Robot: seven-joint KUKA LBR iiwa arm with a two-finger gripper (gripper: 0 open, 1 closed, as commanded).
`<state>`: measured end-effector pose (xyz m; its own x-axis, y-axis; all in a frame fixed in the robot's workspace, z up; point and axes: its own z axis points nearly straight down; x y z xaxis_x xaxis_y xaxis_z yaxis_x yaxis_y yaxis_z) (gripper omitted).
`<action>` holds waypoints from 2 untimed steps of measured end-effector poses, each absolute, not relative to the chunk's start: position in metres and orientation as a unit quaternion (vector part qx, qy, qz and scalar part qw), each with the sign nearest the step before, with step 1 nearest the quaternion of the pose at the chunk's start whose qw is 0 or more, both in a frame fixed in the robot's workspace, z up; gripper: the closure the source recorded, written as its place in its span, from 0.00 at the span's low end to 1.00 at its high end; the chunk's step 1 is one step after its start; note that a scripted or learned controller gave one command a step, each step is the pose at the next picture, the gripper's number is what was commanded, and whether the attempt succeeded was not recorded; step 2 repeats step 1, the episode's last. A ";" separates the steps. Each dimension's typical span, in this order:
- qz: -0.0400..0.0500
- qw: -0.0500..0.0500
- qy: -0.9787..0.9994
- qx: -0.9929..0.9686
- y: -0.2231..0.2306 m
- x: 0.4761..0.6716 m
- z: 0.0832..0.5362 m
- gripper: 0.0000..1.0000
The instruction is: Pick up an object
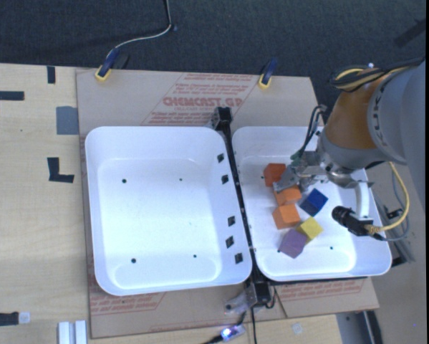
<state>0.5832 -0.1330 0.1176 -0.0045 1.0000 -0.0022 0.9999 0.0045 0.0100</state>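
Note:
In the right bin lies a cluster of small blocks: an orange block at the top, an orange one below it, another orange block, a blue block, a yellow block and a purple block. My gripper reaches down from the right, low over the cluster, just right of the top orange block and above the blue one. The wrist hides its fingertips.
The left bin sits beside the right one, with a black clip-lined divider between them. Both rest on a cardboard sheet held by clamps. Cables hang off the arm at the right.

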 end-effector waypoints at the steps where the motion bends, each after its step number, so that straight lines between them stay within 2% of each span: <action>1: 0.002 0.001 0.710 0.704 -0.052 0.633 0.187 1.00; 2: 0.002 0.001 0.710 0.704 -0.052 0.633 0.187 1.00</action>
